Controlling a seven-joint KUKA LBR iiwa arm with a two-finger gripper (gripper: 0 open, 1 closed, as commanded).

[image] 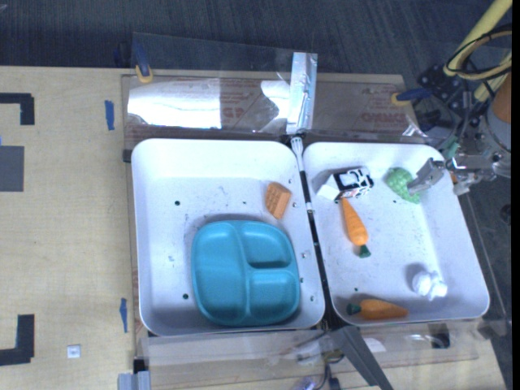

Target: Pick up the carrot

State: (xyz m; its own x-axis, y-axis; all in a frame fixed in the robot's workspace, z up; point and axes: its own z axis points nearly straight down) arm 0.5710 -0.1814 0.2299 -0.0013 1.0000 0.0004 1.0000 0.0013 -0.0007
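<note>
A: Where is the carrot?
B: One carrot [353, 223] lies mid right bin [455, 218], below a black-and-white toy [353, 181]; another carrot [380, 308] rests at its near wall.
A: The gripper?
B: The gripper [429, 174] hovers by a green object [400, 181], possibly lettuce; its grip state I cannot tell.

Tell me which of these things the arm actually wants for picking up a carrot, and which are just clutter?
For the job: carrot mid right bin; second carrot at its front edge; gripper.

Lying about: green toy, black-and-white toy, white object, orange block, blue divided plate.
</note>
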